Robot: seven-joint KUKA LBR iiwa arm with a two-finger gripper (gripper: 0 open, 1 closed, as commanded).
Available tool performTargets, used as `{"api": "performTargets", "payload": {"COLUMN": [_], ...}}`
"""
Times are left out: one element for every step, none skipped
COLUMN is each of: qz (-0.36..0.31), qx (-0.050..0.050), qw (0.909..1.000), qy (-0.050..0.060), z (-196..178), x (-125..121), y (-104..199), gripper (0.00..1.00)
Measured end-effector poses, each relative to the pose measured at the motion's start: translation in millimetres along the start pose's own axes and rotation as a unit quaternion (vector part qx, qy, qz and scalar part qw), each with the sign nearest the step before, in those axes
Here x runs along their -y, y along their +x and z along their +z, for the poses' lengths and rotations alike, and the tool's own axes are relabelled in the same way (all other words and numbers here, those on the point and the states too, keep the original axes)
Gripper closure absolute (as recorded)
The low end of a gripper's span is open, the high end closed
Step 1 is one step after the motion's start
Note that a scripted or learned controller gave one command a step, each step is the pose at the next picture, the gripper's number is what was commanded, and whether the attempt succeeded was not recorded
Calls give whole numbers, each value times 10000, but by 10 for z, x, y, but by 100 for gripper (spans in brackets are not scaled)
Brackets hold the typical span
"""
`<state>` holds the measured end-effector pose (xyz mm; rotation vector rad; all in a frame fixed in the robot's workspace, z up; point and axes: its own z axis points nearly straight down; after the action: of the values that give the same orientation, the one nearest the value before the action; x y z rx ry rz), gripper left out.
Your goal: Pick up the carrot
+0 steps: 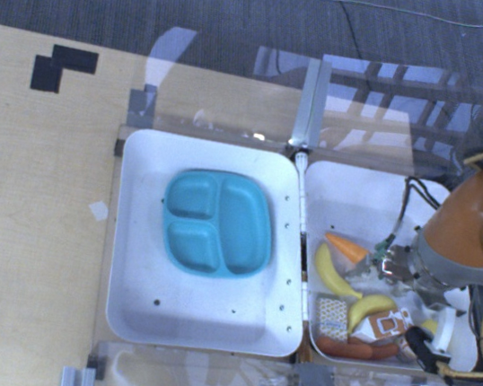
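The orange carrot (343, 246) lies in the right bin (349, 200), close to the divider, pointing left and slightly up. My gripper (379, 260) hangs low just to the right of the carrot's thick end, close to it or touching it. The arm's orange band (459, 222) rises behind it at the right. I see nothing lifted off the bin floor.
Two bananas (333, 273) (372, 306) lie just below the carrot. A waffle-like square (332, 316), a red sausage (346, 349) and a small packet (389, 325) crowd the bin's front. The left bin (131, 288) holds a blue divided plate (217, 223).
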<state>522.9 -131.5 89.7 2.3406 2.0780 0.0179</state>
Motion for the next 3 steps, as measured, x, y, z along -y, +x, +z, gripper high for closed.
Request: {"api": "performTargets", "payload": {"qz": [-1164,-1199,-1199], "qx": [-5,-8,-8], "qw": [9932,9928,9928], "qy": [28,-10,-9], "z": [26,-102,-103], "x": [-867,-894,-894], "y": [326,350,350], "gripper": [0,100,0]}}
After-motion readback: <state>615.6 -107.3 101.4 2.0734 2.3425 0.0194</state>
